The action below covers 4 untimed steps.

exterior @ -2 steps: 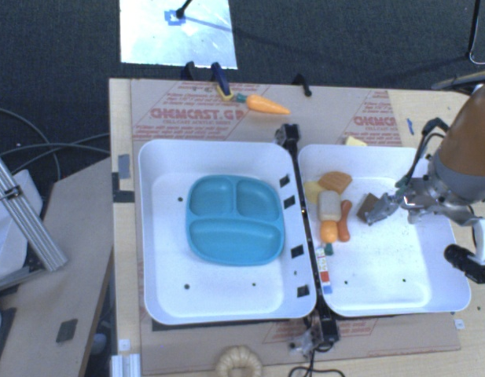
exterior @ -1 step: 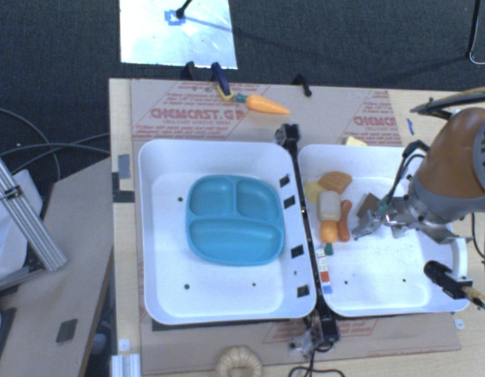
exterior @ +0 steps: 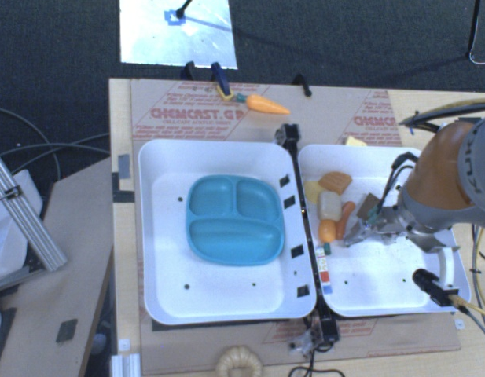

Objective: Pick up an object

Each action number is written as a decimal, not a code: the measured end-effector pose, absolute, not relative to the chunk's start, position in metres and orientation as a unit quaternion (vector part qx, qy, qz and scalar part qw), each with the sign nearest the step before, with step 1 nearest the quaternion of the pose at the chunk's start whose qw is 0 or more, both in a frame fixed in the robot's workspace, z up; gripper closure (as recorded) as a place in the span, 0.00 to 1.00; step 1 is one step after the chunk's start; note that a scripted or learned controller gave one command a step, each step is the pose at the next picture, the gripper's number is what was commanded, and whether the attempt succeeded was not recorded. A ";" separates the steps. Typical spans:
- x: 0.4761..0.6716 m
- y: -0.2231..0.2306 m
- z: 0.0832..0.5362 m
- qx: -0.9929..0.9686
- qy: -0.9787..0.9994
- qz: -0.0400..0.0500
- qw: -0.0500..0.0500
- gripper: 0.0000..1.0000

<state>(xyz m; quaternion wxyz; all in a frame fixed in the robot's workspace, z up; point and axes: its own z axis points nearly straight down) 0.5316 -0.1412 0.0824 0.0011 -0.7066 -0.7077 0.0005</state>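
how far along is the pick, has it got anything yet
Done: the arm has reached into the right bin, with the end effector low beside the small food items. In hand: nothing visibly lifted; whether it grips the orange piece can't be told. Left: secure an item and raise it. The blue plate sits in the left bin.

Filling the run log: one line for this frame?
arm: over right bin | gripper: low beside toy food pile | grasp: unconfirmed | left bin: blue divided plate

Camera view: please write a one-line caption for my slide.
KUKA arm's gripper low in the right bin beside small food items; blue divided plate in the left bin.
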 end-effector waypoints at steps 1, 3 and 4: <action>0.533 -0.142 0.095 -0.707 -0.708 -0.001 -0.001 1.00; 0.544 -0.144 0.198 -0.705 -0.709 -0.002 -0.003 1.00; 0.545 -0.145 0.226 -0.706 -0.709 -0.001 -0.002 1.00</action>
